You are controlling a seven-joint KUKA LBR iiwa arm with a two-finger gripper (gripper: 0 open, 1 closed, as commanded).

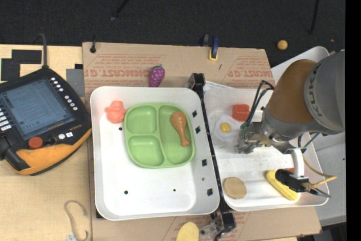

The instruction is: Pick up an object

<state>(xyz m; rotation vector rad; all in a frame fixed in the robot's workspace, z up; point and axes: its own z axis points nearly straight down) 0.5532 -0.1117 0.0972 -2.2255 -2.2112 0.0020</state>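
My gripper point(243, 145) hangs low over the middle of the right bin point(256, 200), under the grey wrist with its orange band. Just to its left lies a fried egg toy point(225, 127), and a small red block point(241, 112) sits behind it. A tan cookie point(234, 187) rests at the bin's front left, and a yellow banana point(281, 184) lies at the front right. The arm's body hides the fingertips, and nothing visible sits between them.
The left bin point(113, 189) holds a green divided plate point(141, 150) with a brown drumstick point(181, 127) in it, and a pink toy point(114, 112) beside it. A purple grape bunch point(157, 74) lies on the cardboard behind. A teach pendant point(39, 115) sits at far left.
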